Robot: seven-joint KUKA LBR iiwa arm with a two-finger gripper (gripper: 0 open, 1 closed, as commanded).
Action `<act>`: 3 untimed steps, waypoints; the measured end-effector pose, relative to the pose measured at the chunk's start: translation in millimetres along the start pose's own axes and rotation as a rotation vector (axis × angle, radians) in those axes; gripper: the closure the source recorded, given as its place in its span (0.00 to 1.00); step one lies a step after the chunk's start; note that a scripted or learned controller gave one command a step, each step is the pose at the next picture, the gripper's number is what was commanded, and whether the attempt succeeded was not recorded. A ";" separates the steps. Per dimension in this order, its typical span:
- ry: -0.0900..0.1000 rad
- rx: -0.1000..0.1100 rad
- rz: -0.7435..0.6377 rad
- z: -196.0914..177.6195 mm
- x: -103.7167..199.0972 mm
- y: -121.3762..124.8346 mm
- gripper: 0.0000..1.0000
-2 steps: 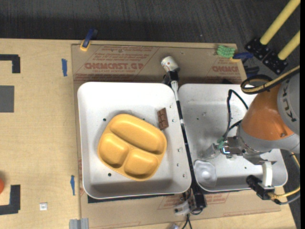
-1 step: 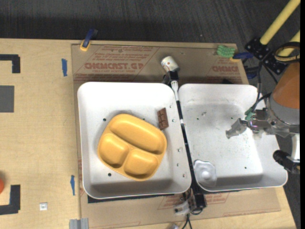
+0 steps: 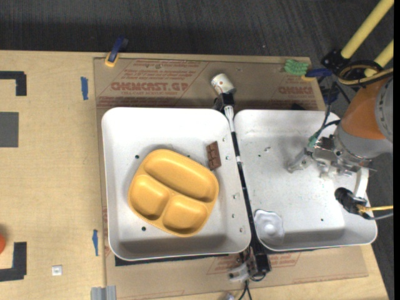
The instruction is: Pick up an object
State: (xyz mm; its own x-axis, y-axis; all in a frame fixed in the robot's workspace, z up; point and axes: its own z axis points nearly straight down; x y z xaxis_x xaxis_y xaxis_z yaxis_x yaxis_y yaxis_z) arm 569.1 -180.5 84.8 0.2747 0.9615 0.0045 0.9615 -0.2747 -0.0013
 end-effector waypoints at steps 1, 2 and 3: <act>0.016 0.000 -0.231 -1.6 -4.5 24.6 0.00; -0.005 -0.003 -0.292 -0.2 33.9 49.0 0.00; -0.006 -0.006 -0.294 -10.9 34.3 49.7 1.00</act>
State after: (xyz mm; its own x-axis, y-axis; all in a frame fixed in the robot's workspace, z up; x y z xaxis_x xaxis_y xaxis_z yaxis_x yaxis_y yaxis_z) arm 626.4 -161.2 95.8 -0.0153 0.9999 -0.0021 0.9999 0.0153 0.0047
